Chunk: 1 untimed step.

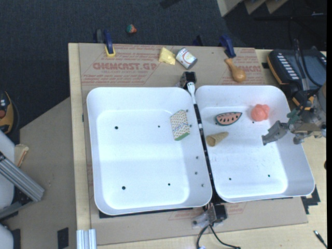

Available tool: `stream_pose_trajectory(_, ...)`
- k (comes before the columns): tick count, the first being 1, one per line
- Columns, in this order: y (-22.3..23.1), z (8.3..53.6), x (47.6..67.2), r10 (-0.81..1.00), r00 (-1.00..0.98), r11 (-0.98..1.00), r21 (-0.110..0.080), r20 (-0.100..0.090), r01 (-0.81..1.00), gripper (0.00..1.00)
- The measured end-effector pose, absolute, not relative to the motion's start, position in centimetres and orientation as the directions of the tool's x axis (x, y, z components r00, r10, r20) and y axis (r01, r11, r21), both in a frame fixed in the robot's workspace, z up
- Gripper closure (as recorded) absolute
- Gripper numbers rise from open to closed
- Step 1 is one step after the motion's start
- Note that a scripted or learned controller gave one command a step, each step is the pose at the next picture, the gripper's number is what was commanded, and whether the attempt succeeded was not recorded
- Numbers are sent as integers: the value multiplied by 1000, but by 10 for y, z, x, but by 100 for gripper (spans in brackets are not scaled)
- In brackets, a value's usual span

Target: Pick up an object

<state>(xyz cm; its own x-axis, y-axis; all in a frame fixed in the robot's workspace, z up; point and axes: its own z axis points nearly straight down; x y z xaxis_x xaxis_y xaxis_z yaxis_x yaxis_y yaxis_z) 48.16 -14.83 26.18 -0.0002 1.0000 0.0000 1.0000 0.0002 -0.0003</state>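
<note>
Watermelon slice (229,119) toy looks light, stiff and a bit slick, so we'd pinch across its flat faces; can't tell how pincer (272,135) stands.

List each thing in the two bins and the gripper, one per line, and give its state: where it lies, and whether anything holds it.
Patterned box: lying in the left bin, near its right wall, unheld.
Watermelon slice: lying flat in the right bin, unheld.
Ice cream cone: on its side, below the slice, unheld.
Pink toy: resting near the right bin's far wall, unheld.
Gripper: over the right bin, holding nothing visible.
</note>
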Motion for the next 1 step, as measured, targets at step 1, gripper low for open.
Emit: stream_pose_trajectory(1, -148, 272, 482, 1000, -1, 1, 3, -1, 1000, 100)
